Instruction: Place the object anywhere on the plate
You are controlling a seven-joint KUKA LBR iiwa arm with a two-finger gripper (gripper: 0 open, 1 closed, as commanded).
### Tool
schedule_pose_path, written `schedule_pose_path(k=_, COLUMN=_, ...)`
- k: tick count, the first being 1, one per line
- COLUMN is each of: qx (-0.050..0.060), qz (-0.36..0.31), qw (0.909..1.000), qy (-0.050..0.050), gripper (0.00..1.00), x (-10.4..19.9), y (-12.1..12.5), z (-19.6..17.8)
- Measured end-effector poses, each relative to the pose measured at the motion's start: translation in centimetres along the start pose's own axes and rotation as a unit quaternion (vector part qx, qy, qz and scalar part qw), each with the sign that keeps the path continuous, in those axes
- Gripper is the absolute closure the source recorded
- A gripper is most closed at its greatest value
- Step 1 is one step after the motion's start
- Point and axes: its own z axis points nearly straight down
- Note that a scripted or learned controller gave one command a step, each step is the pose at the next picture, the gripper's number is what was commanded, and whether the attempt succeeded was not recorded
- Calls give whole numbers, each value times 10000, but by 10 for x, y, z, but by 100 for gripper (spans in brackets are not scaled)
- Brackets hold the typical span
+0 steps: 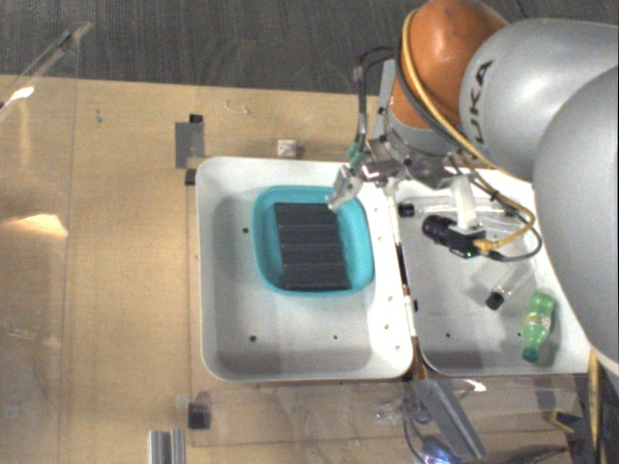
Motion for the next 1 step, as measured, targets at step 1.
schedule_pose_path(k=1, qx=0, qz=0, qw=10000, qy=0, gripper=0, x=0, y=0, z=0)
